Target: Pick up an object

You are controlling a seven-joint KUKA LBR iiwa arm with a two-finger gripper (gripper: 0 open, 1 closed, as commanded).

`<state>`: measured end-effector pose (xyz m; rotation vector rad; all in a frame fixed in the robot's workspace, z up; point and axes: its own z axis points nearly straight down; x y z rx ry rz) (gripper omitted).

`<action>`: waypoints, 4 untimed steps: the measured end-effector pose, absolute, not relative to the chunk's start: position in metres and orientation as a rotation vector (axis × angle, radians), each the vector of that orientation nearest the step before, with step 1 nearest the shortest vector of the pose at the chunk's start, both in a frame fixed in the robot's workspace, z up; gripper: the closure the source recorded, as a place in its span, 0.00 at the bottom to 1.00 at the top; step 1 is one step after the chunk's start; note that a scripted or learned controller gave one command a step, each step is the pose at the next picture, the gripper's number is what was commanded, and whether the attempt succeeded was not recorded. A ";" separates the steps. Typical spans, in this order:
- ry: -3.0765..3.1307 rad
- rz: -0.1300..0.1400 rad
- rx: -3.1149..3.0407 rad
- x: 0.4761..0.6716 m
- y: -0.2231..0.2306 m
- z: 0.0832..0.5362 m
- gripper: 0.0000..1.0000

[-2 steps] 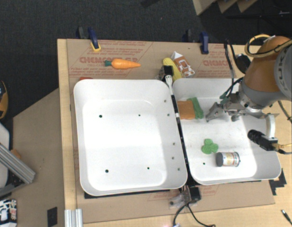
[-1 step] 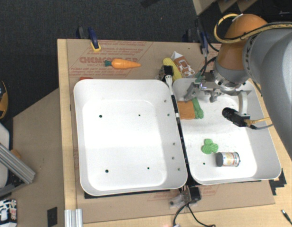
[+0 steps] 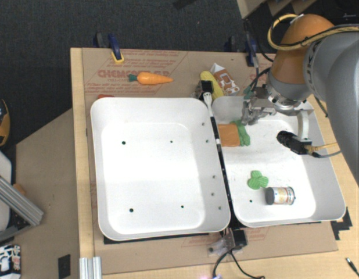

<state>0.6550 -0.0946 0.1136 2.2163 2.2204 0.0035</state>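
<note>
And here is the arm (image 3: 336, 57), reaching in from the right, with the pincer (image 3: 250, 116) low over the far end of the right bin (image 3: 301, 170), close to the wall it shares with the left bin (image 3: 156, 167). From this angle you cannot tell whether the pincer is released or clenched, and nothing can be seen gripped in it.

The nearest candidate is an orange-brown slab (image 3: 228, 135), lying flat on the bin floor just on the near side of the pincer and a touch to the left in the view, hard against the dividing wall. A green strip (image 3: 244, 136) lies along the slab's right edge, touching it, almost directly below the pincer tip in the picture. Whether the pincer touches either one is not clear.

Further toward the near end of the same bin, well apart from the pincer, there's a green leafy toy (image 3: 257, 181), and just beside it to the right a small can (image 3: 280, 196) lying on its side.

Outside the bins, on the bench (image 3: 86, 103) behind them, a toy carrot (image 3: 149, 79) lies on its own. Further right, a yellow thing (image 3: 209, 78) and a brown packet (image 3: 227, 82) sit together near the right bin's far corner.
</note>
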 end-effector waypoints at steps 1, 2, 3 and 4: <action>2.221 0.002 2.217 0.655 -0.094 0.113 0.00; 2.221 0.003 2.218 0.667 -0.094 0.115 0.00; 2.221 0.002 2.218 0.667 -0.094 0.115 0.00; 2.221 0.002 2.218 0.667 -0.094 0.115 0.00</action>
